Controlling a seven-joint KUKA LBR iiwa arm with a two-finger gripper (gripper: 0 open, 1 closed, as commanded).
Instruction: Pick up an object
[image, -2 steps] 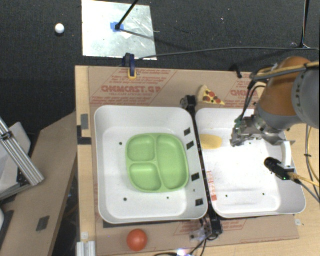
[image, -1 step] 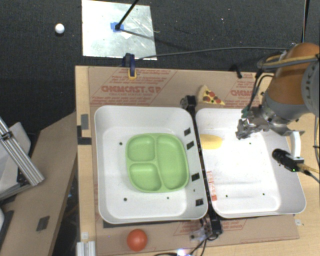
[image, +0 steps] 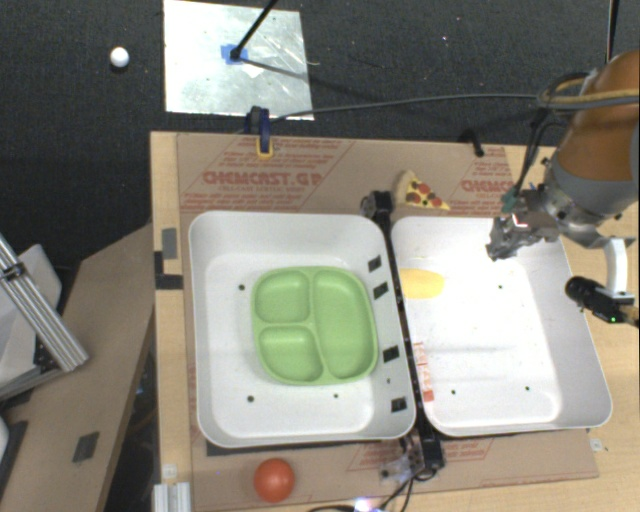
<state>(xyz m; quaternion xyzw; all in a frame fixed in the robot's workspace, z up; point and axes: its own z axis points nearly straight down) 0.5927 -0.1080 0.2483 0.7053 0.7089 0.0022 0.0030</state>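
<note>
We hover our gripper (image: 508, 243), jaws unreadable, nothing visibly held, over the right bin (image: 520, 400); next we reach the yellow piece (image: 421, 285).

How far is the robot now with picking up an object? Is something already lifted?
Nothing looks picked up yet. The gripper is over the far right part of the right bin, with nothing visible between its fingers. The nearest object, a yellow piece, lies on that bin's floor near its left wall, apart from the gripper. The green divided plate sits in the left bin. Left to do: reach an object, grasp it, lift.
</note>
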